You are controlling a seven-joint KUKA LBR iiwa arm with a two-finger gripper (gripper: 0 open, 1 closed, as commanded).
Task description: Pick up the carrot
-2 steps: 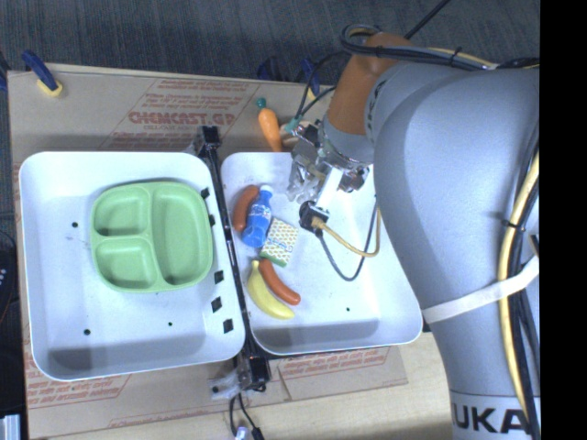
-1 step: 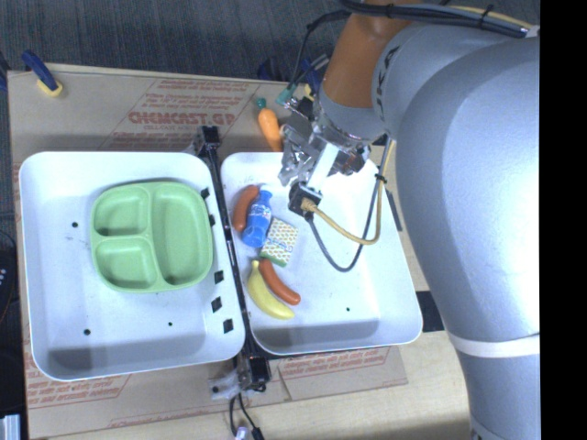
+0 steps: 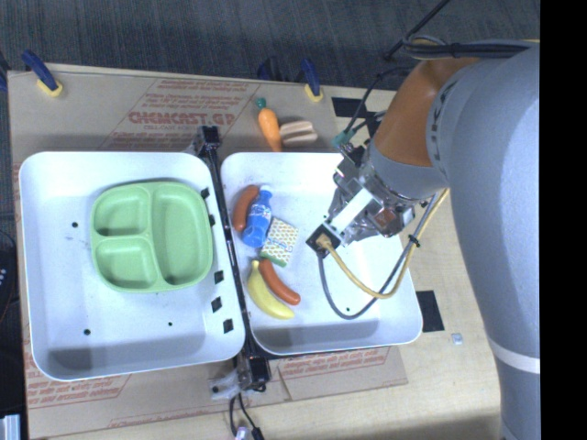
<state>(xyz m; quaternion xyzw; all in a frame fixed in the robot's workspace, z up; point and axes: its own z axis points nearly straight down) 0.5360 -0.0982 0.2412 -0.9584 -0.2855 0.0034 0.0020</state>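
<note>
The tan desk (image 3: 459,374) takes up most of the view. Beyond the desk's far edge lies dark grey carpeted floor (image 3: 165,16). A brown cardboard sheet (image 3: 183,108) with red print lies on the desk. Blue clamps (image 3: 41,71) sit at the desk's far edge. Lighting is even and diffuse.

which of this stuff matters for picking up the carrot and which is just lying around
For the job: carrot, on the cardboard behind the right bin; gripper, over that bin.

Lying about: green plate, blue bottle, banana, upper sausage, lower sausage, patterned packet, bun beside the carrot.
</note>
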